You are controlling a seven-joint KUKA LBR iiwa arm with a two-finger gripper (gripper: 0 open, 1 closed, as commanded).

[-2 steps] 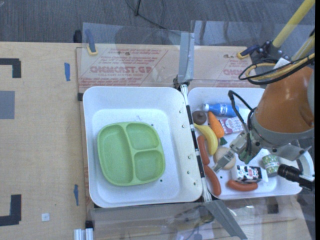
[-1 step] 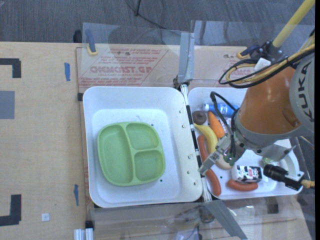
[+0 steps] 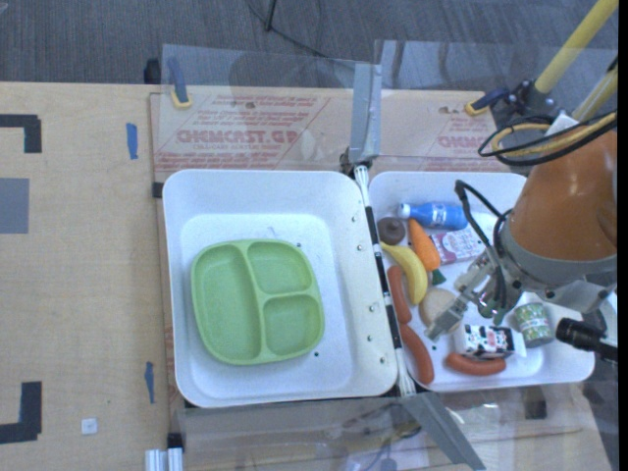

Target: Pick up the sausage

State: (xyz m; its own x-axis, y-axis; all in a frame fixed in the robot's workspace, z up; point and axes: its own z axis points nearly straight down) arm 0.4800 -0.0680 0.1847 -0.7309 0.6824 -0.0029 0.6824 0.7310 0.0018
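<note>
The gripper (image 3: pixel 453 314) hovers with jaws narrowly parted, holding nothing, over the right bin (image 3: pixel 574 366), just far of a sausage (image 3: pixel 477 364); the cardboard's red print is illegible.

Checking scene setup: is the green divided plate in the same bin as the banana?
No, the green plate lies in the left bin, while the banana lies in the right bin.

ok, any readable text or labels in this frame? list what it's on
Red print on the clear sheet behind the left white bin: too blurred to read.
Red print on the second clear sheet: blurred.
Blue bottle's label: too small.
Black-and-white packet: markings unreadable.
Small green can: unreadable.
</note>
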